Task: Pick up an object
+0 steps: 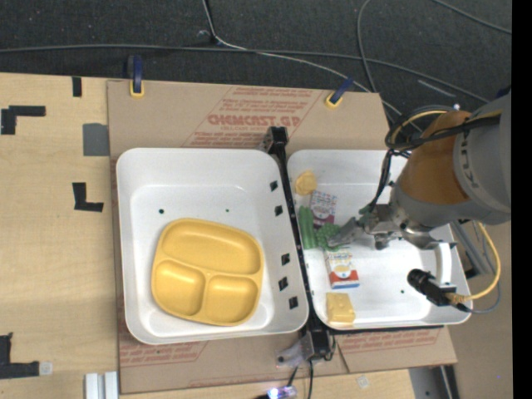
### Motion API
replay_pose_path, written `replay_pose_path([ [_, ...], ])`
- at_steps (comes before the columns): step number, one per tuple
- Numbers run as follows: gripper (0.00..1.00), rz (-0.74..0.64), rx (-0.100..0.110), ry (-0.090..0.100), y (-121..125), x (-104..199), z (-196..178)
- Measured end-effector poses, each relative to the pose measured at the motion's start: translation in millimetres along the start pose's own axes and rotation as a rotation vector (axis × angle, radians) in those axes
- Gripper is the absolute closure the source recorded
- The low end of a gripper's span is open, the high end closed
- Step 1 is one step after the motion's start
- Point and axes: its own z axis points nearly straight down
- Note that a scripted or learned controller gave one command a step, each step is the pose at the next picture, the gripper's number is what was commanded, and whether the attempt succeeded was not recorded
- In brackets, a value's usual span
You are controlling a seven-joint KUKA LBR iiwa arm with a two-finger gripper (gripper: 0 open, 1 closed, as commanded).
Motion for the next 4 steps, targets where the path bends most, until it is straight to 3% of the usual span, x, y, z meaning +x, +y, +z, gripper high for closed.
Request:
replay_pose_path([
  [1,1.00,-0.004,-0.005,0.002,2.1,1.8,-14.6],
  [3,1.00,-0.002,-0.005,-0.005,6.7,-7.3,-118.7],
  [4,1.00,-0.002,0.000,-0.003,7.3,-7.2,-133.0],
])
